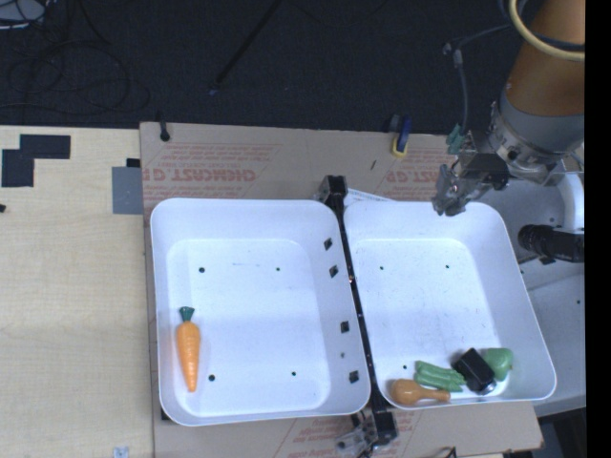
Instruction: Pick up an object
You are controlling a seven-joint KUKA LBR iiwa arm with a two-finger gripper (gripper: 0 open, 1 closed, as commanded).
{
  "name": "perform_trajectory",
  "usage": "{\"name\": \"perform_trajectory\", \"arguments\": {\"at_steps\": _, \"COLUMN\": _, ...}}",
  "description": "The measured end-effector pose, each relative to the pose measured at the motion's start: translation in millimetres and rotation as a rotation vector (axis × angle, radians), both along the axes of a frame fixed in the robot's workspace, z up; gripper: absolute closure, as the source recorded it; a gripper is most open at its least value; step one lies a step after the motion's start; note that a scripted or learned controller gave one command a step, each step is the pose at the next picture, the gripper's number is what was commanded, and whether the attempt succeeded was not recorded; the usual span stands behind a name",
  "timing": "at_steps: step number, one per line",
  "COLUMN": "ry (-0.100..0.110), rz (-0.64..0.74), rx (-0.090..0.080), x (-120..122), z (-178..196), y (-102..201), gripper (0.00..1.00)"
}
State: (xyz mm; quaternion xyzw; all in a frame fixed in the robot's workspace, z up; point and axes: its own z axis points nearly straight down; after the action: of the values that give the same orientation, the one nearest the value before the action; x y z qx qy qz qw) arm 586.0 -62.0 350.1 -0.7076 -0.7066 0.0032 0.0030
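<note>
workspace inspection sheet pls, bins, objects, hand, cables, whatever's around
surface: two white bins, left bin and right bin, on cardboard
job's things: toy carrot in left bin's near left corner; green pod, orange gourd-shaped toy, black block, green piece clustered in right bin's near right corner
clutter: nothing seen
hand: hand above right bin's far edge, nothing between the fingers
cables: yellow loop on arm; dark cords on floor
surroundings: wooden bench

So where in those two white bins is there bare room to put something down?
Left bin: nearly all bare, from the carrot at its near-left corner across to the divider. Right bin: the far and middle floor is bare, below the gripper at its far rim. Crowded: its near-right corner, with green pieces, a black block and an orange piece.
</note>
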Motion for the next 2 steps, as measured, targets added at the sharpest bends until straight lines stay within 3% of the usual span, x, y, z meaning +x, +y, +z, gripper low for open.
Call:
{"name": "perform_trajectory", "arguments": {"at_steps": 1, "ry": -0.013, "rz": 0.007, "rx": 0.002, "x": -44.2, "z": 89.2, "y": 54.3, "gripper": 1.00}}
{"name": "perform_trajectory", "arguments": {"at_steps": 2, "ry": 0.002, "rz": 0.000, "rx": -0.001, "x": -34.4, "z": -17.9, "y": 33.0, "gripper": 1.00}}
